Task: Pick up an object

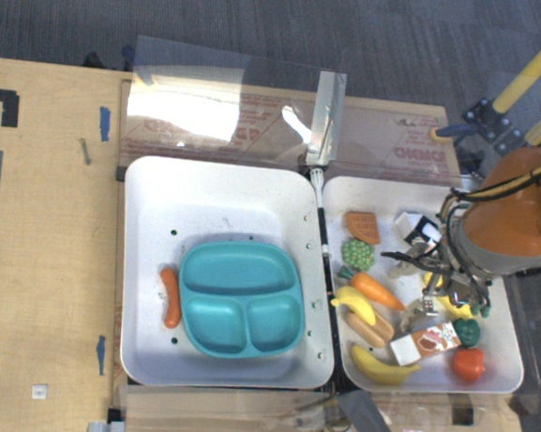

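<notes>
Camera view has the claw [441,293] low in the right bin [506,377], its tips lost among wires and toys, so its state cannot be told. Just left lie a carrot [377,289], bananas [357,305], a waffle [364,227]; a tomato [468,365] below. Far left, the left bin [149,200] holds a teal tray [241,297] and sausage [171,298].

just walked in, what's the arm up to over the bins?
The arm's gripper is down in the right bin, over a pile of toy food: carrot, bananas, tomato, waffle. Nothing is visibly between its fingers. The left bin has a teal divided tray with an orange sausage beside it.
</notes>
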{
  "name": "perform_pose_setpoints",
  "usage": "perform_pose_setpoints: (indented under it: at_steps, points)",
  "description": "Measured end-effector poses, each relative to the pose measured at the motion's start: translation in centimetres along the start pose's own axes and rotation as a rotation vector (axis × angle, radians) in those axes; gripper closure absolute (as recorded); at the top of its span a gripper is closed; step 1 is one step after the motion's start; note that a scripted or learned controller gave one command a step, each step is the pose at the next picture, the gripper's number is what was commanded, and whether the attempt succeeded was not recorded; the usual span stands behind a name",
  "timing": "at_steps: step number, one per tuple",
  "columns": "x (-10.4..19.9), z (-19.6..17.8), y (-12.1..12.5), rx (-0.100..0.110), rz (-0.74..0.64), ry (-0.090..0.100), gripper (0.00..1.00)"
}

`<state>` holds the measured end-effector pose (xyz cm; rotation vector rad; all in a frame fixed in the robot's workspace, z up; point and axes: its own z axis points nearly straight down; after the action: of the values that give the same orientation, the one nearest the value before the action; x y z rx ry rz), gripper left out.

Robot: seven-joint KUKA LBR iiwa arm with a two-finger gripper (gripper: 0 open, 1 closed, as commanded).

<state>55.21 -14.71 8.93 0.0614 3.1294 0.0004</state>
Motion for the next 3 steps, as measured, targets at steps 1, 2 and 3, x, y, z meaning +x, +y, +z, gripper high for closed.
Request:
perform_pose_setpoints:
  at_steps: [1, 2, 3]
  points:
    - [-5.9, -5.3, 2.7, 0.000, 0.112, 0.000, 0.00]
    - [2.0, 0.0, 3.4, 0.002, 0.174, -0.002, 0.00]
    - [-4.6, -9.0, 4.2, 0.001, 0.373, -0.001, 0.00]
